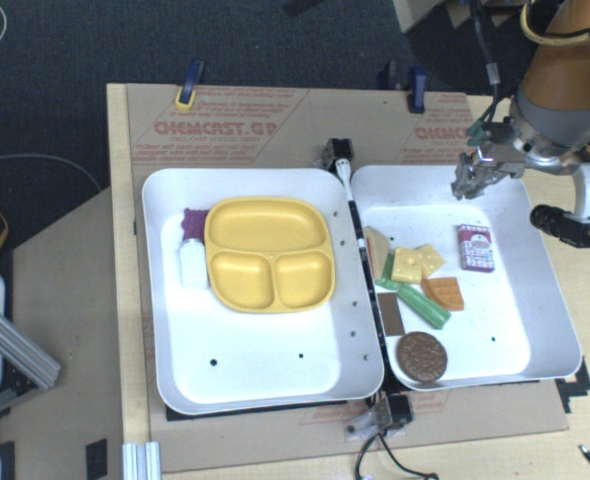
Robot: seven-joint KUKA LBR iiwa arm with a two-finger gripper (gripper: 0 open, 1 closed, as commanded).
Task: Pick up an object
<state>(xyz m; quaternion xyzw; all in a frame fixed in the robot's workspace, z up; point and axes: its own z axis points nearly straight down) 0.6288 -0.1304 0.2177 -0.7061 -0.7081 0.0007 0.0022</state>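
Above the far edge of the right bin (540,268), the gripper (472,176) of a grey-and-orange arm hangs over bare white floor, nothing visible between its fingers; whether the jaws are spread or closed cannot be told at this size. The pick looks to be at its approach stage, with no object yet grasped.

Every candidate lies in the right bin. Nearest the gripper is a small red packet (475,247), lying flat toward the viewer's side of it and a little right. Further on sits a loose cluster against the bin's left wall: a pale yellow cheese-like piece (414,263), an orange block (444,292) just beside it, a green stick (422,304) lying aslant and touching both, a tan wedge (377,244), a dark brown bar (391,313) and a round brown disc (421,356) in the near-left corner.

The next move, by this reading, calls for travel from the far edge toward one item, then a descent; the red packet stands apart and looks the cleanest target, though its flatness may defeat the fingers.

The left bin (175,368) holds a yellow divided tray (270,253), with a purple item (194,223) and a white bottle (192,264) tucked against the tray's left side.
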